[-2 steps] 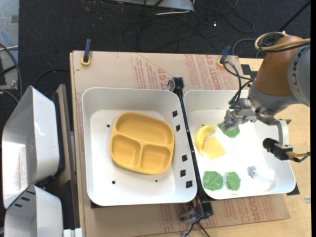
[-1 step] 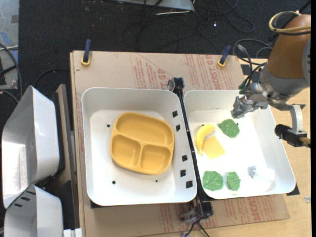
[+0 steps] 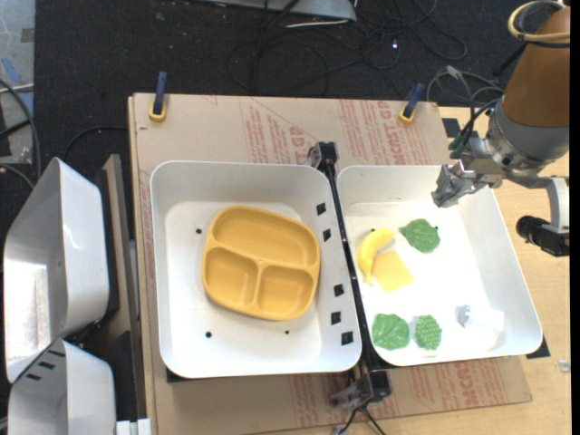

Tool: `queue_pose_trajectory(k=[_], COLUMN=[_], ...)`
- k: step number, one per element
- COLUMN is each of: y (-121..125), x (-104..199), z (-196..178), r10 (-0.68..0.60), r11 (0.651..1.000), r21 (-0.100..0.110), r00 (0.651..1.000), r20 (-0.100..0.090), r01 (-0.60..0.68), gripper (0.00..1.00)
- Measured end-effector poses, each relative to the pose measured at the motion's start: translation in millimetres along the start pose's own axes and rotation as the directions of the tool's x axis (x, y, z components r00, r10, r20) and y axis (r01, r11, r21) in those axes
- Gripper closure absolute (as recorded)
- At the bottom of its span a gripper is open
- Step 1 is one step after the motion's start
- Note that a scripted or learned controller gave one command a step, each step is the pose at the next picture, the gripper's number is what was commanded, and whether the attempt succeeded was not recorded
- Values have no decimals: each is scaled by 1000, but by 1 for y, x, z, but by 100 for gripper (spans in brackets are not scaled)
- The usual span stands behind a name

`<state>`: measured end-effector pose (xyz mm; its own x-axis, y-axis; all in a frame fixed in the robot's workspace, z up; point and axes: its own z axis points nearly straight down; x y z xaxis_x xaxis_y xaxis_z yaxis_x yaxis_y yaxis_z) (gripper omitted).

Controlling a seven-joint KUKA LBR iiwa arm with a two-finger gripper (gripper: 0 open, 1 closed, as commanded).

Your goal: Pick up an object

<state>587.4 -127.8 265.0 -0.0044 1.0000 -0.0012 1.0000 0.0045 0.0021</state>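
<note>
The right bin [image 3: 507,270] holds a yellow banana piece [image 3: 372,246], a yellow cheese-like wedge [image 3: 392,271], a green leafy piece [image 3: 420,235] near the middle, two more green pieces [image 3: 391,331] [image 3: 428,333] at the front, and a small clear item [image 3: 476,316] at the front right. My gripper [image 3: 450,188] hangs over the bin's far right part, above and to the right of the upper green piece. Nothing shows between its fingers.
The left bin [image 3: 172,243] bears a yellow compartment tray [image 3: 261,263]. A black divider [image 3: 343,270] runs between the bins. Blue-and-yellow clamps [image 3: 159,97] [image 3: 411,103] hold the cardboard bench at the back. White containers [image 3: 50,252] stand at the far left.
</note>
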Motion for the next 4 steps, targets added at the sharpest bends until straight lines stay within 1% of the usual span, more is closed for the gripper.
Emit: queue_pose_trajectory(k=[1, 2, 3, 4], y=[0, -10, -3, -7], x=[54, 113, 163, 216], z=[-3, 8, 24, 20], r10=[-4, -5, -4, -5], r11=[1000, 1000, 1000, 1000], r21=[5, 7, 7, 5], r00=[1000, 1000, 1000, 1000], r20=[-3, -3, -2, -2], r01=[4, 5, 4, 5], gripper=[100, 100, 100, 100])
